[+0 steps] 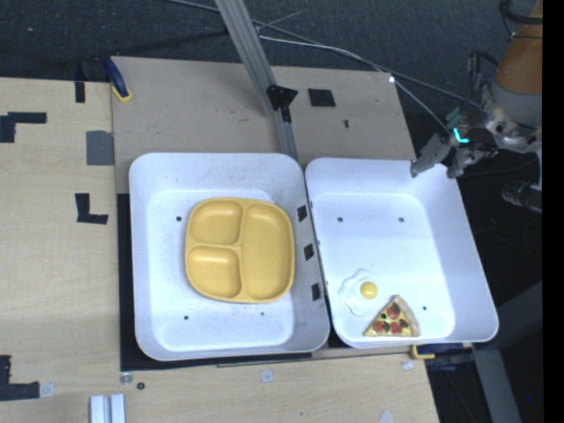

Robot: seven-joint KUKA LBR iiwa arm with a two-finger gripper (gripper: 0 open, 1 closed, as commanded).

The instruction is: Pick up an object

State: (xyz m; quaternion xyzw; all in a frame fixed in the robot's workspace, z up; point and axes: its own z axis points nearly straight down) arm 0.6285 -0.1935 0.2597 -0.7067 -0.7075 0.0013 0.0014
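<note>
Yellow three-compartment plastic plate (239,249): centre of left white bin (145,236).
Pizza slice toy (393,318): right white bin (458,236), lower frame; tip points up.
Fried egg toy (361,291): touching slice's upper left.
Gripper (438,159): over right bin's upper-right rim; jaw state cannot be determined.

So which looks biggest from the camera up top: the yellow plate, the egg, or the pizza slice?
1. Yellow divided plate, by far the largest.
2. Pizza slice and fried egg look about alike; too close to rank.

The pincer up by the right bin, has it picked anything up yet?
Nothing looks done. The pincer hovers at the right bin's upper corner, carrying nothing. The fried egg and pizza slice lie at the near end, the yellow plate next door. All remains.
</note>
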